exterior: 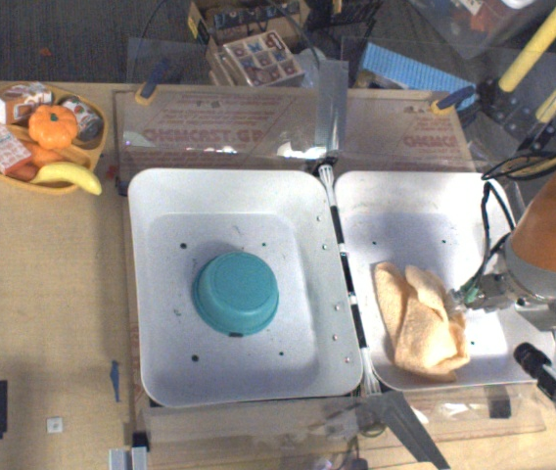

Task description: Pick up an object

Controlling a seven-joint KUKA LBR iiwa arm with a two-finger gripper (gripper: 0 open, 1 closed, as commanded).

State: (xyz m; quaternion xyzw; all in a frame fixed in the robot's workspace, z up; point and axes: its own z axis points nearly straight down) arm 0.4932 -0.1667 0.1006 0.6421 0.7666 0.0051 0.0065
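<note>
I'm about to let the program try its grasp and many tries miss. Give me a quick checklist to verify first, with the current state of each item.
1. Target in reach: tan cloth lies in the right bin, crumpled near its front. Ok.
2. Gripper at the cloth's right edge. Ok.
3. Fingers open or shut: cannot tell.
4. Cloth between the fingers: cannot tell.
5. Cloth inside the bin walls, not draped over the divider. Ok.
6. Teal bowl sits upside down in the left bin, away from the arm. Ok.
</note>
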